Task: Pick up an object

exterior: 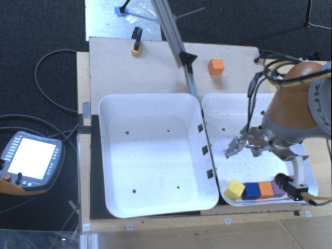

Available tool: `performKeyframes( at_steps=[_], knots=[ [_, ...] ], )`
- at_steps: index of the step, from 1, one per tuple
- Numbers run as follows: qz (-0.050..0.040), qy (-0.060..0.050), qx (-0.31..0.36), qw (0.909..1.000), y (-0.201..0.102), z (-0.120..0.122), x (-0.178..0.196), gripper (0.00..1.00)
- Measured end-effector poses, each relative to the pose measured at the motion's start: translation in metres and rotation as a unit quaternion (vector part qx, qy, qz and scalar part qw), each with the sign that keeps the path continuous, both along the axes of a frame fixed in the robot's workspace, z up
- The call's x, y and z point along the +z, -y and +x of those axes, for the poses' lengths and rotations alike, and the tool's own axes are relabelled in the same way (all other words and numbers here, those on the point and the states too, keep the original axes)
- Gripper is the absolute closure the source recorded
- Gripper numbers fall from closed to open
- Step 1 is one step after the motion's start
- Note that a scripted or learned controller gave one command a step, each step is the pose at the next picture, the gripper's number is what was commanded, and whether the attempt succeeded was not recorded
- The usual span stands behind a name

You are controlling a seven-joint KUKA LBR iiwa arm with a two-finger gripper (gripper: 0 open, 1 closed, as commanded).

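Arm: grey KUKA arm [311, 113] with orange band, reaching in from the right.
Wrist: bent downward and leftward, cables looping above it.
Gripper: metal two-finger gripper [232, 148], low and tilted, fingertips pointing left.

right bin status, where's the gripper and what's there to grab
Gripper over right bin, nothing visibly held. Yellow block, blue block, orange block in a row at the near wall. Nothing in the way.
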State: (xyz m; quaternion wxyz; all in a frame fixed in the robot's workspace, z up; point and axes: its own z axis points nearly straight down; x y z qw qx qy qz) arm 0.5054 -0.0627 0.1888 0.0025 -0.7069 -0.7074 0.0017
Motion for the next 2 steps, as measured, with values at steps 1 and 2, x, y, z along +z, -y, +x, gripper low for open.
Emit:
performKeyframes(
  at_steps=[1,2],
  knots=[
    [-0.0004,0.004,0.002,1.0000,-0.011,0.005,0.001,0.00],
    [0.0003,0.007,0.004,1.0000,-0.043,-0.019,0.069,0.00]
  ],
)
